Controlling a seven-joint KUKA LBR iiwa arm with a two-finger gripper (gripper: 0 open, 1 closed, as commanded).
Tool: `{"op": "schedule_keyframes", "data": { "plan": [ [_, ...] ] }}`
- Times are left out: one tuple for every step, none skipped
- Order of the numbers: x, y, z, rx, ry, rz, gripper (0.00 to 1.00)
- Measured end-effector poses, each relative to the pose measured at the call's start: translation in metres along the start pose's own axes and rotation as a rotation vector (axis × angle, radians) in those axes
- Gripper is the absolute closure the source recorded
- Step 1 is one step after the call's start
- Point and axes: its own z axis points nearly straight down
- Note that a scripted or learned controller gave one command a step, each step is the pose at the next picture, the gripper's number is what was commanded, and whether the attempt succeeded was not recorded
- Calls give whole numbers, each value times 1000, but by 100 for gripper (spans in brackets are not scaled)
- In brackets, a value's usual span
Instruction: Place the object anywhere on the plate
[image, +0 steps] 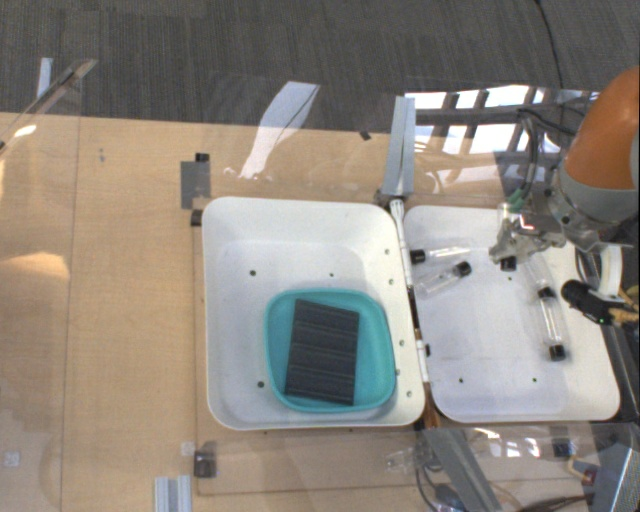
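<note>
Now, on the left of the desk (120, 300) sits a white bin (230, 240) with a teal plate (376, 340) inside it. A dark ridged block (322, 351) already lies flat on the plate. Next to it, the right bin (500, 390) has a few clear tubes with black caps: two (440, 268) near its left wall, and one (550, 320) further right. The arm (605, 140) hangs over the top right corner of that bin, and its fingers (510, 245) are down close to the tubes. I think it is at the picking-up step. Next it would need to close on a tube, lift it, and carry it left to the plate. The fingers are small and blurry, so I cannot tell if they are wide or holding anything.
</note>
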Motion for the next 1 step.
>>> {"op": "schedule_keyframes", "data": {
  "plan": [
    [106,-66,4,4,2,-37,100]
  ]
}}
